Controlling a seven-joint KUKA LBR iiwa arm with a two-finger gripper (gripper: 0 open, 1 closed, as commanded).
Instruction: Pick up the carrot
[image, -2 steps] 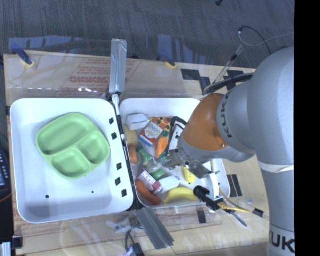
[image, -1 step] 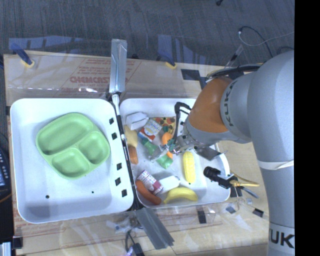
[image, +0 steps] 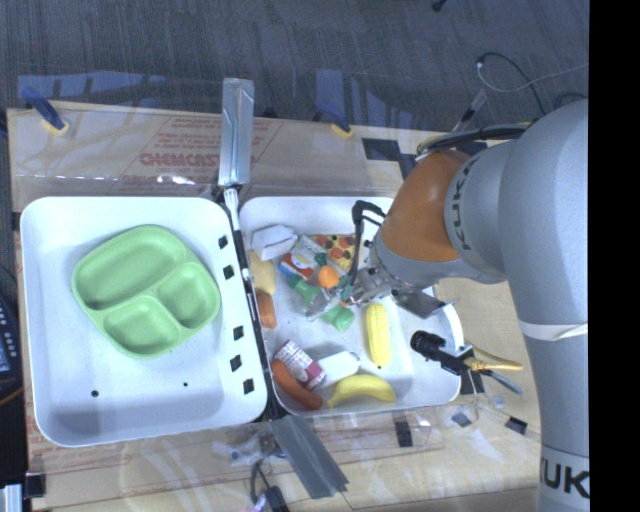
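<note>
Where bins meet, carrot (image: 266, 308) lies lengthwise along divider (image: 243, 300).

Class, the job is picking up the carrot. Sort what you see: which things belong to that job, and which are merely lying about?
Belong to the job:
slim orange carrot
two-finger gripper

Lying about:
yellow plastic banana
yellow corn cob
green three-compartment plate

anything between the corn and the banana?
Camera view: bare white bin floor separates the corn from the banana; a white packet sits just left of that gap.
</note>
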